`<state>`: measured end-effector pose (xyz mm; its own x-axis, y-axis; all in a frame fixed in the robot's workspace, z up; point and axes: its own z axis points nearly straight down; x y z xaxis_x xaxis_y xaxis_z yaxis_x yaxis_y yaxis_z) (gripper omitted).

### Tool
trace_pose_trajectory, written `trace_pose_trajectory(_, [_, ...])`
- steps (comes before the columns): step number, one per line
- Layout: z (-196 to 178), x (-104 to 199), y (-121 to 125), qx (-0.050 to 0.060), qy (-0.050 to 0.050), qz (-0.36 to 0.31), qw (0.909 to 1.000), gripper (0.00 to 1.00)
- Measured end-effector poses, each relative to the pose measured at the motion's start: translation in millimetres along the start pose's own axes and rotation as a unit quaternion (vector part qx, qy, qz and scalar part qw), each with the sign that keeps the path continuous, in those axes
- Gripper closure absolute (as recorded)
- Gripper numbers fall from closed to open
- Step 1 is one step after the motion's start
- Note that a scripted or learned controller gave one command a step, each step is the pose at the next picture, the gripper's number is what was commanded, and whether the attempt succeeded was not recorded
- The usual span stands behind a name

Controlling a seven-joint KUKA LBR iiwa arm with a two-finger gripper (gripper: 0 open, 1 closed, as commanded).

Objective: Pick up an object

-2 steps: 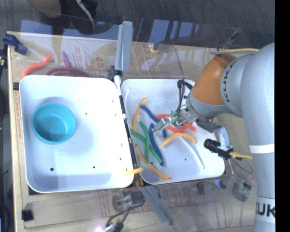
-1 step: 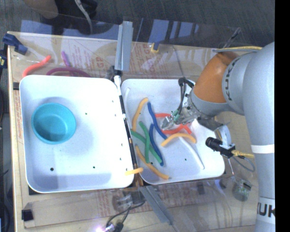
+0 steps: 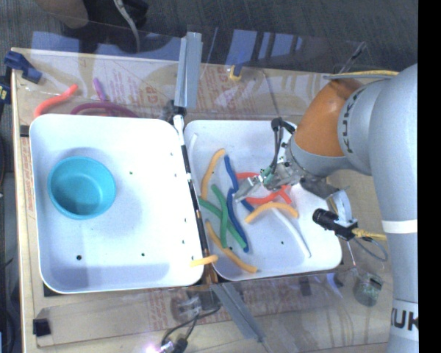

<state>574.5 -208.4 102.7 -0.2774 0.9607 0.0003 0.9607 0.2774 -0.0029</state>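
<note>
The right bin (image 3: 316, 252) holds several soft curved sticks: an orange one (image 3: 214, 169) at the upper left, a blue one (image 3: 233, 197), green ones (image 3: 219, 208), red ones (image 3: 268, 195) and more orange ones (image 3: 273, 210) toward the middle and front. My gripper (image 3: 251, 188) is down among them in the middle of that bin, right over the red and blue sticks. The arm comes in from the right and covers the bin's right part. Nothing is visibly lifted.
The left bin (image 3: 147, 256) holds a turquoise bowl (image 3: 81, 186) at its left side. One orange stick (image 3: 204, 259) lies across the divider at the front. Loose red and purple pieces (image 3: 95, 107) lie on the bench behind the left bin.
</note>
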Motion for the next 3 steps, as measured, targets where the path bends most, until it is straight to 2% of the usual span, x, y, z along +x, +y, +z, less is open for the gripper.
trace_pose_trajectory(1, [-10,0,1,0.0,0.0,-0.001,1.0,1.0])
trace_pose_trajectory(2, [-10,0,1,0.0,0.0,-0.001,1.0,0.0])
trace_pose_trajectory(3, [9,4,-14,-0.003,-0.001,-0.013,0.9999,0.0])
